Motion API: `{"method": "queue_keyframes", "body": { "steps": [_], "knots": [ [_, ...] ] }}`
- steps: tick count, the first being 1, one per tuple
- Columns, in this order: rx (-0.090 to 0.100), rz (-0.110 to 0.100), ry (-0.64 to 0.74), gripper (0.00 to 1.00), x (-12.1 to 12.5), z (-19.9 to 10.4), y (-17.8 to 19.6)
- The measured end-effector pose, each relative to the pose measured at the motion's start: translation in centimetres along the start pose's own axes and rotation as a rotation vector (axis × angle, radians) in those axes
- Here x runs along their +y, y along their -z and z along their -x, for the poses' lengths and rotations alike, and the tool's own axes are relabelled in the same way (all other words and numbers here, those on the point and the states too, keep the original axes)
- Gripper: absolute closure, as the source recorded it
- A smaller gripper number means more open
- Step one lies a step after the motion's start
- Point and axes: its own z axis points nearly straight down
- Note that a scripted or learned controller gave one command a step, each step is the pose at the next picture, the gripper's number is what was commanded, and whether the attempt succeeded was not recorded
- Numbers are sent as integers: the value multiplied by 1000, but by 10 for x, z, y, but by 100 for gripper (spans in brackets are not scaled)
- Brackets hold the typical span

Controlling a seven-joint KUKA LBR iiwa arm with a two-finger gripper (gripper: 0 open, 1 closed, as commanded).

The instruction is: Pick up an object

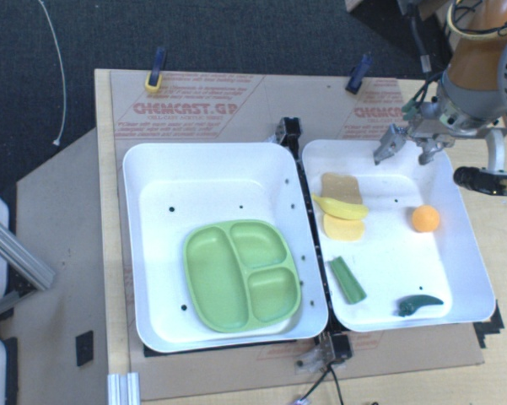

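White plastic makes up both shallow bins; the right bin [468,260] holds all the candidates for picking: a tan square slice like bread [341,186], a curved yellow banana [341,208] lying across it, a pale yellow block [344,228] just nearer, a small orange ball [425,218] to the right, a green stick-shaped piece [348,279] and a dark teal pepper-shaped piece [417,305] near the front edge. The two-finger gripper [407,148] hangs over that bin's far edge with its fingers spread wide and nothing between them, so the pick looks unstarted: descent, closing and lift all remain. The left bin [143,226] carries a light green three-compartment tray [240,273]. Both bins sit on a brown printed cardboard sheet [202,104], held at the far side by a yellow-and-blue clamp [156,70] and a blue clamp [358,74], over dark carpet [194,24].
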Motion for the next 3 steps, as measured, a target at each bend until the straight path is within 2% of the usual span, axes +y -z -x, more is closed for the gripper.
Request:
{"method": "queue_keyframes", "body": {
  "steps": [1, 3],
  "knots": [
    [-2, 15, 3, 0, 3, -1, 10],
    [-2, 12, 4, 0, -2, -11, -90]
  ]
}}
